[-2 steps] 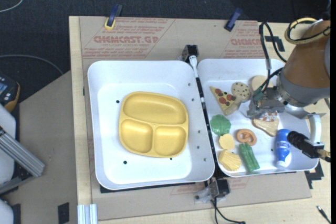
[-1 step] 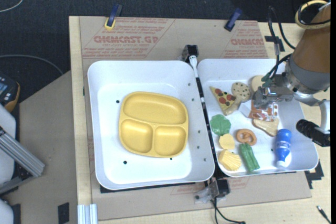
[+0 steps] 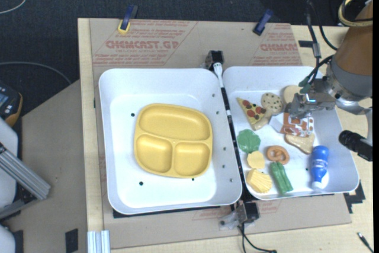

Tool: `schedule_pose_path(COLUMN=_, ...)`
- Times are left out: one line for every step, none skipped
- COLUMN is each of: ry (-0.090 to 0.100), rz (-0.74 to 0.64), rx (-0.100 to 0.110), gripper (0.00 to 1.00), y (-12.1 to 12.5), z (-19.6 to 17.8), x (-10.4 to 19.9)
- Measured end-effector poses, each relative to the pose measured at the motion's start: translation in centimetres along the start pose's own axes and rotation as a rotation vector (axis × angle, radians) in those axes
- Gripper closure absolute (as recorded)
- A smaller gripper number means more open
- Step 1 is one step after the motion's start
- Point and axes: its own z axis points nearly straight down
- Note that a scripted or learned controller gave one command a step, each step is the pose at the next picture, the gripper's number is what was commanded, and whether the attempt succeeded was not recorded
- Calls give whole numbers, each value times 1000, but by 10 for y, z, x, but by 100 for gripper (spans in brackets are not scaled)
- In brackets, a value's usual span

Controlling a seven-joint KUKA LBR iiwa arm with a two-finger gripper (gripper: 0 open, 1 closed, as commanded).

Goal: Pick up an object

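The blue bottle (image 3: 319, 166) stands below the pincer (image 3: 298, 102), near the right bin's (image 3: 346, 183) front rim. A red-and-white toy (image 3: 297, 125) lies just beneath the pincer, partly hidden; whether the pincer is spread or pinching cannot be told. Cookie (image 3: 272, 102) and pizza slice (image 3: 253, 112) lie left; farther left, a yellow divided tray (image 3: 173, 140).

Yellow three-compartment tray (image 3: 173, 140) in left bin (image 3: 112, 127); blue clamps (image 3: 127, 18) (image 3: 263, 22) on cardboard bench's (image 3: 177, 38) far edge.
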Motion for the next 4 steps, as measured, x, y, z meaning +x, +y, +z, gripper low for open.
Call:
schedule_pose_path(ry=2, rz=-6, rx=1, gripper=100, y=32, z=3, x=56)
schedule_pose_path(ry=3, rz=-6, rx=0, gripper=100, y=54, z=-8, x=107)
schedule_pose_path(ry=2, rz=-5, rx=1, gripper=100, y=80, z=8, x=158)
schedule_pose_path(ry=2, rz=-3, rx=0, gripper=100, y=101, z=-7, x=180)
